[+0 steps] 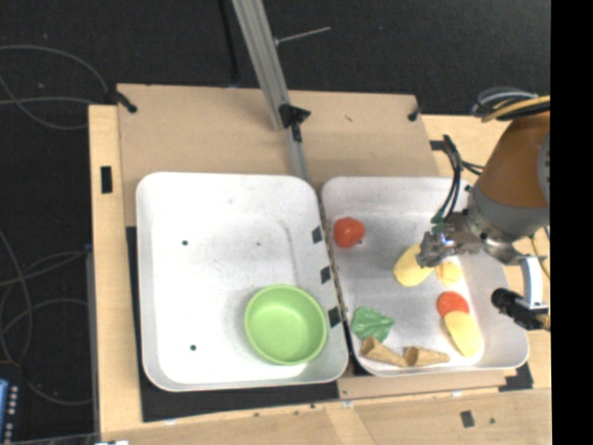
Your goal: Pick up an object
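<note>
From the camera above the bench, the arm [514,179] comes in over the right bin [389,197], and its gripper [434,248] is down low among the toys there. Taking the yellow piece [410,268] as the landmark: the gripper sits right at that piece's upper right edge, touching it or very nearly so. Whether the tool is spread or closed I cannot tell from here, nor whether it has any real hold on the yellow piece; the wrist hides the tips.

Around the yellow piece, all in the right bin: a second small yellow bit [449,271] just to its right, a red ball [348,232] well off to its upper left, a red and yellow fruit [458,321] below and to the right, a green leafy thing [371,323] below and to the left, and two cone-shaped pieces [404,353] further down near the front wall. The green bowl [285,324] lies well to the left, in the left bin [185,211].

To my eye the step in hand is the grasp itself, and the yellow piece looks to be the target. It seems rounded and smooth, so a pinch on its edge would likely squirt it sideways. Better to centre over its middle, go down close to the bin floor, close firmly, then lift straight and slowly, keeping clear of the small yellow bit beside it.
</note>
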Tool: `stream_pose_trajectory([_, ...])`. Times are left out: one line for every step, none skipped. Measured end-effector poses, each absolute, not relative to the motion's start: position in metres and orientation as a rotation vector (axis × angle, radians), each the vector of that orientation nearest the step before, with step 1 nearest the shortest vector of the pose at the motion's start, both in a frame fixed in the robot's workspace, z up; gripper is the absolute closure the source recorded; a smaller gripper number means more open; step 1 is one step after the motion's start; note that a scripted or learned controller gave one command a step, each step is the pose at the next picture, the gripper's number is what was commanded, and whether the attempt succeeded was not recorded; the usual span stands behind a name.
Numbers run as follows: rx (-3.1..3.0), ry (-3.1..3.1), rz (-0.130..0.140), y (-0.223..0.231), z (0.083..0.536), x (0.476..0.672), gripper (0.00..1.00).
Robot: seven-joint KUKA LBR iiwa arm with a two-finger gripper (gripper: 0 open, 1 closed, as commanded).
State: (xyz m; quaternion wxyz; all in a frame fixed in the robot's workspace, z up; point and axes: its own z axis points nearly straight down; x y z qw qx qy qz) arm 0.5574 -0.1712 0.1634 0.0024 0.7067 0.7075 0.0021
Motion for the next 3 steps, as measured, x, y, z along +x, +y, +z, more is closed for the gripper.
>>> stream_pose_trajectory([2.213, 2.222, 0.006, -0.171, 0.208, 0.564, 1.00])
stream_pose_trajectory([2.212, 2.222, 0.006, -0.174, 0.254, 0.560, 1.00])
stream_pose_trajectory([2.214, 2.227, 0.000, -0.126, 0.245, 0.561, 1.00])
